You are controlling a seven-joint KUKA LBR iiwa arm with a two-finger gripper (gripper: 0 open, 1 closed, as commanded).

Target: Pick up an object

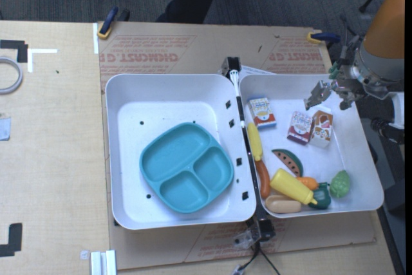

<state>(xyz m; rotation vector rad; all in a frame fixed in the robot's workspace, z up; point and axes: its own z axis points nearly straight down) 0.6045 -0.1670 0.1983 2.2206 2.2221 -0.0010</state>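
The right bin holds several toy foods. A blue-and-white carton lies near its back left, and two red cartons stand side by side in the middle. Along the left wall lie a yellow corn cob and a hot dog. At the front are a watermelon slice, a yellow bottle, a carrot, a tan bun and a green broccoli. My gripper hangs open above the bin's back right, just behind the red cartons, with nothing between its fingers.
The left bin holds a blue divided plate. Both bins rest on a cardboard sheet clamped to the bench. The arm's orange band is at the right edge. Black clips join the bins.
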